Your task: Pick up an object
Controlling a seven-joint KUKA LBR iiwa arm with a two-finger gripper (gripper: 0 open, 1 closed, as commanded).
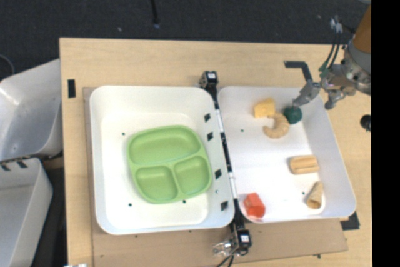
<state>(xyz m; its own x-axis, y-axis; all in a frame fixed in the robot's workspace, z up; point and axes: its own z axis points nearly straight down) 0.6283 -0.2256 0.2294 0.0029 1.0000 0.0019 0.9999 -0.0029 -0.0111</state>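
Note:
The right bin (331, 134) holds several small items: a yellow block (264, 109), a dark green ball (292, 114), a curved tan piece (276, 128), a tan cylinder (304, 164), a tan cone (314, 195) and a red object (254, 206). My gripper (315, 100) hangs over the bin's far right corner, open, with its fingers spread. One fingertip (301, 99) points down at the green ball, which lies just beyond it on the left. Nothing sits between the fingers.
The left bin (106, 134) carries a light green divided plate (169, 163). A ridge with black clips (220, 147) separates the two bins. A black bracket (299, 67) stands behind the right bin, close to the gripper.

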